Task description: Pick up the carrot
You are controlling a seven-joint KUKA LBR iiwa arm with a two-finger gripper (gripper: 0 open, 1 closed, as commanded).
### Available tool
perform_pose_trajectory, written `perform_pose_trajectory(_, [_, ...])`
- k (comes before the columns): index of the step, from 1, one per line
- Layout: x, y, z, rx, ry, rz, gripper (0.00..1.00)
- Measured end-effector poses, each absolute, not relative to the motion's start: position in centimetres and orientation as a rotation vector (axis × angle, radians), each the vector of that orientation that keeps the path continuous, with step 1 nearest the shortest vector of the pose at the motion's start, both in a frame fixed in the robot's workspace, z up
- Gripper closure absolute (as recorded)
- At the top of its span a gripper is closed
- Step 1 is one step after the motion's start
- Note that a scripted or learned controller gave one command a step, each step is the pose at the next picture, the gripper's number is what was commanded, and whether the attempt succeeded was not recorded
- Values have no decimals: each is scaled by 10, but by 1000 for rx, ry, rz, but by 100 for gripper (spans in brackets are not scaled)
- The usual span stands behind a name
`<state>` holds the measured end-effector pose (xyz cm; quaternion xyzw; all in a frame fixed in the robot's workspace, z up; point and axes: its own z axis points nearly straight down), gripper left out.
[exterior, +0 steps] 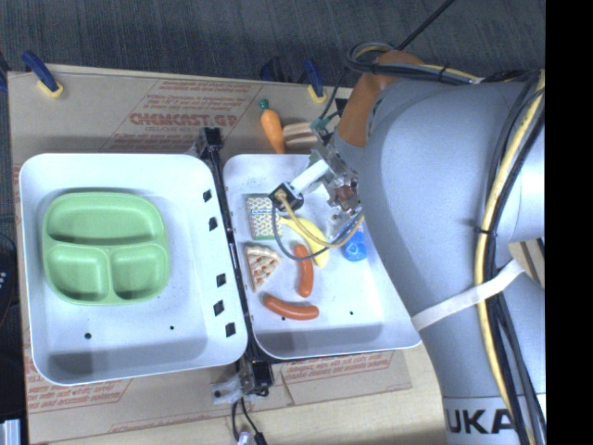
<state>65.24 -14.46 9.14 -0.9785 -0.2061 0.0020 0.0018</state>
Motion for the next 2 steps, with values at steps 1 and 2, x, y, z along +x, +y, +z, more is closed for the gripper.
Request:
perform_pose_trajectory(1, [643,-82,193,-3106,-446,3,0])
perform_pose_trajectory(2, [642,-81,201,-3100,-457,14,100])
